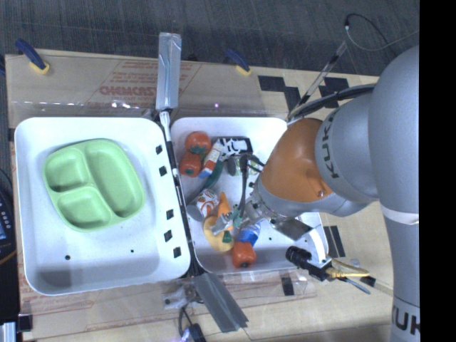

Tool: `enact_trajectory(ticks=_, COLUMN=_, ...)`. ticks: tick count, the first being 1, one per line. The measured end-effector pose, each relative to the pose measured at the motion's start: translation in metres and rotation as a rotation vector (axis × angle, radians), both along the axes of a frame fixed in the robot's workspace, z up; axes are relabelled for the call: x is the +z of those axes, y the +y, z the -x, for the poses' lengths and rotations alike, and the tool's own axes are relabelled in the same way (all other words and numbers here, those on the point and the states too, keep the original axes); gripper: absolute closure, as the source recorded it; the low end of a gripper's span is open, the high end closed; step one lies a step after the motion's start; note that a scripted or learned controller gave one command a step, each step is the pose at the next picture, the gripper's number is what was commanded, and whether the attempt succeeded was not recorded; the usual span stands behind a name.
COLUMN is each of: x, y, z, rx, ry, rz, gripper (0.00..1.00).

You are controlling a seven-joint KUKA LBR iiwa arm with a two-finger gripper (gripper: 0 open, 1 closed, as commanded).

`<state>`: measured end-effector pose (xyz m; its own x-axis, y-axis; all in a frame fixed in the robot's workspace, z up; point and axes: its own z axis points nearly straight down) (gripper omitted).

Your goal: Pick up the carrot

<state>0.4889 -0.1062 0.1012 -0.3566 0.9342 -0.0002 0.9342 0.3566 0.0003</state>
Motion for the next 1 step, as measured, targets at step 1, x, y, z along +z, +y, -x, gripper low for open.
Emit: enact_trajectory(ticks=1, x=0.0934, y=0.0286, z=-0.0857, rx=-0.207, ry=0.003, rz=0.000, gripper=1.00)
